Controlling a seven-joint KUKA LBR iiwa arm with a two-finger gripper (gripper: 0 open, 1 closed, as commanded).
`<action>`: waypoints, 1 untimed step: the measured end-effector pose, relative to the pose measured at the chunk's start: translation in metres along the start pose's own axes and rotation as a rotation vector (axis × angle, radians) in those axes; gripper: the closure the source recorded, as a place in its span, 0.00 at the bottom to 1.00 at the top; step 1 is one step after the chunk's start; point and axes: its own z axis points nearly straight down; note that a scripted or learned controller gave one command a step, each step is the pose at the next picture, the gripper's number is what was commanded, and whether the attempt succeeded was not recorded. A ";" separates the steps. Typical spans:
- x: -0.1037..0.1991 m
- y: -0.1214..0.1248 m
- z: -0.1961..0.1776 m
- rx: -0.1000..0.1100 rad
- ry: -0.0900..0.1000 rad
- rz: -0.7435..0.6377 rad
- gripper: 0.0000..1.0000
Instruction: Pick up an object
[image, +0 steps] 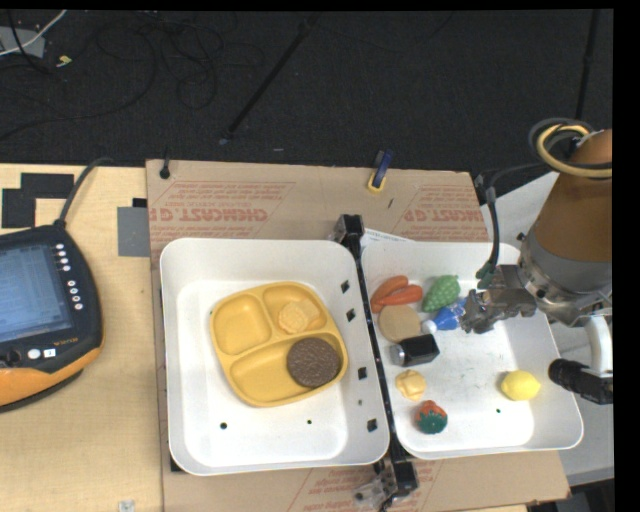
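Cardboard (300, 205) lies under both bins, and along its far strip red printed lettering shows upside down and mirrored; it cannot be read with certainty. More red print runs along the near edge, too small to make out.

At the right bin (545, 425) the gripper (478, 312) hangs low over the far half. Whether its fingers are apart or together cannot be told, and nothing is seen between them.

Just left of the gripper lies a small blue piece (446, 320), with a green leafy toy (441, 293) just beyond it. Farther left are an orange-red toy (397, 292) and a tan block (399, 323); a black block (417, 350) sits nearer the camera from these. Nearer still lie a small yellow lump (410, 383) and a red-and-green toy (431, 417). A lemon-like yellow ball (519, 385) rests toward the camera and slightly right of the gripper, well apart from it.

Well to the left, the left bin (200, 430) holds a yellow divided tray (235, 330) carrying a dark brown round disc (314, 361) and a pale yellow piece (294, 318). Far left on the bench sits a control pendant (45, 310) with a bluish screen; its text is unreadable.
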 end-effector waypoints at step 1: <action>0.066 -0.052 0.040 0.005 0.002 -0.004 1.00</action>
